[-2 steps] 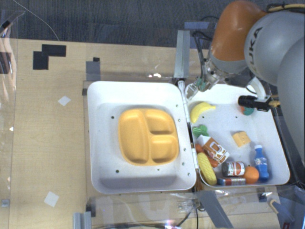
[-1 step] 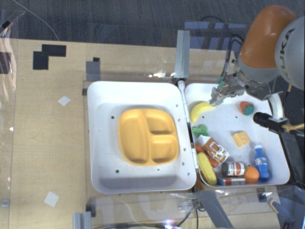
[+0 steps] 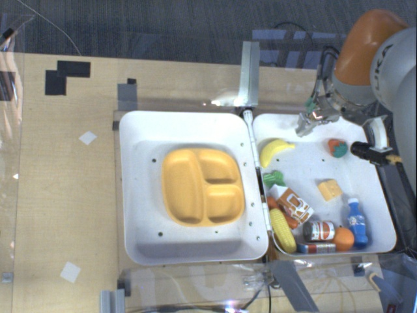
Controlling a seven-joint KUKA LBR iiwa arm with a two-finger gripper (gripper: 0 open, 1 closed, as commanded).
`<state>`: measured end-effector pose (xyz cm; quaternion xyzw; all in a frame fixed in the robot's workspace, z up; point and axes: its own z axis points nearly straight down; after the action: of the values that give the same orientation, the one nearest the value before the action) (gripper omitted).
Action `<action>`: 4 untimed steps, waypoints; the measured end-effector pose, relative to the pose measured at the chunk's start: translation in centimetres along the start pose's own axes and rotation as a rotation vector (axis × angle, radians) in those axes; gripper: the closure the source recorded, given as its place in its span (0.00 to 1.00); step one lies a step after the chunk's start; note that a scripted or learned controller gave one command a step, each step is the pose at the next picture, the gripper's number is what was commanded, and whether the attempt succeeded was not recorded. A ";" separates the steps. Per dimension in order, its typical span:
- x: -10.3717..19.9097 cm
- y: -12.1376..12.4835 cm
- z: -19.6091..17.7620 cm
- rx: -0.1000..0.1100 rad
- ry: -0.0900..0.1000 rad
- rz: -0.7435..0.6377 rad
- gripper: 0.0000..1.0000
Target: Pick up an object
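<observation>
In the camera view, the right bin point(image 3: 378, 181) is the landmark. The gripper point(image 3: 306, 126) hangs over its far left corner, small and blurred, so whether it is released or clenched I cannot tell; nothing is visible in its grasp. Just near it lies a banana point(image 3: 275, 150). At the near left wall a corn cob point(image 3: 282, 229), a carton point(image 3: 294, 207) and a can point(image 3: 318, 231) are crowded together, partly overlapping. A yellow tray point(image 3: 202, 186) sits in the left bin point(image 3: 140, 240) beside it.

Arm point(image 3: 374, 51) reaches in — gripper point(image 3: 306, 126) lowered
</observation>
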<state>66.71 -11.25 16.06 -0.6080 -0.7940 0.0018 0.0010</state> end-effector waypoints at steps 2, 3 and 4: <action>-6.2 -1.8 3.3 -0.011 0.000 0.493 0.00; -4.1 -4.7 4.2 -0.009 0.000 0.299 0.00; 1.6 0.1 3.7 -0.011 0.003 0.441 0.00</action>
<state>66.33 -9.68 12.36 -0.7669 -0.6417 -0.0031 -0.0017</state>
